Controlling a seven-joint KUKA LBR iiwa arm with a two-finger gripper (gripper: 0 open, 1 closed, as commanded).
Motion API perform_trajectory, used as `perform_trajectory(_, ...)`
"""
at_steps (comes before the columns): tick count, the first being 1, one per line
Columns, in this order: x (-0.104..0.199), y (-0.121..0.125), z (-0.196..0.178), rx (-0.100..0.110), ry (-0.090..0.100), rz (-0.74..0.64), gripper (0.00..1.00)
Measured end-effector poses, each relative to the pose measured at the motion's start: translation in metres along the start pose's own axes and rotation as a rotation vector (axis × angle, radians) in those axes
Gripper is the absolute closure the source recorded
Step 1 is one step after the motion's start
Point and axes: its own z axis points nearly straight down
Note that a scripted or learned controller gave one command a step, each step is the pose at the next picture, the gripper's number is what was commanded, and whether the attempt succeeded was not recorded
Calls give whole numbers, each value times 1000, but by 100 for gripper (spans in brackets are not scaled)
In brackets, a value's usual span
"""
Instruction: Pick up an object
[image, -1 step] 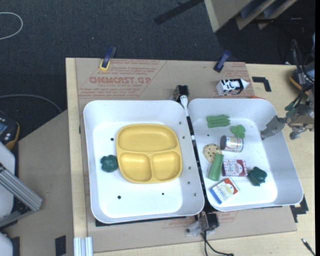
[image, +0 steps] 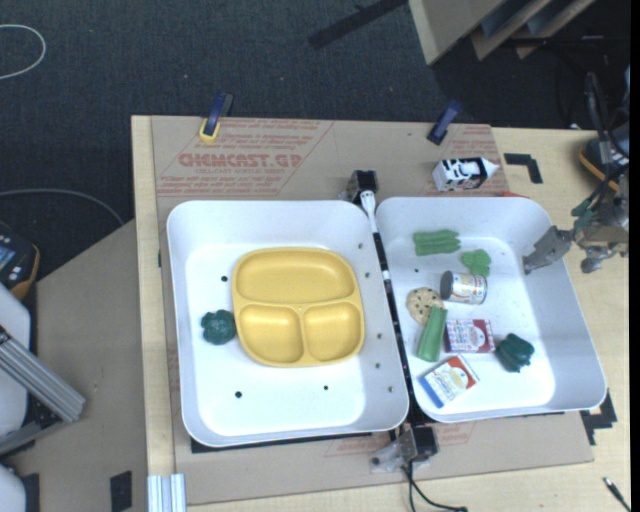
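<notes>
My gripper hangs over the right rim of the right bin, fingers spread and nothing between them. It stands apart from the objects, which lie to its left in the bin: a light green piece, a second green piece, a silver can on its side, a cookie, a green cylinder, a red packet, a dark green lump and a small white carton.
The left bin holds a yellow divided plate and a dark green lump. A black-and-white carton stands on the bench behind the right bin. Clamps grip the board's far edge.
</notes>
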Motion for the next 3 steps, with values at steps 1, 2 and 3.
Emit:
perform_trajectory(1, -2, -3, 43, 5, 2, 1, 0)
perform_trajectory(2, 8, 0, 97, 6, 3, -1, 0)
perform_trajectory(3, 19, 0, 150, 5, 3, 0, 0)
